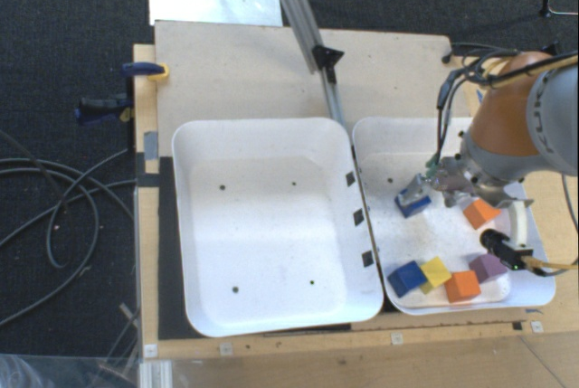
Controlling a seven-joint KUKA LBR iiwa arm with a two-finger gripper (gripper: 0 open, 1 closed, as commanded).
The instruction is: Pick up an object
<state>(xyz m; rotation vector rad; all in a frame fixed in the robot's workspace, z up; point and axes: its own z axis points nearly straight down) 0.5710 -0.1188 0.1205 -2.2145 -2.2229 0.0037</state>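
My gripper [414, 196] hangs over the left half of the right bin [394, 128], with the arm reaching in from the right. A small blue block [413, 206] sits tilted at its tip, between the fingers, and the gripper is shut on it. More blocks lie in the same bin: an orange block [480, 213] just right of the gripper, a purple block [488, 267], a second orange block [462, 286], a yellow block [435, 271] and another blue block [406, 279] along the front wall.
The left bin [262, 126] stands side by side with the right one, their walls touching. A slanted grey pole [298, 6] crosses the back of the bench and ends near the bins' joint. Cables lie on the floor at left.
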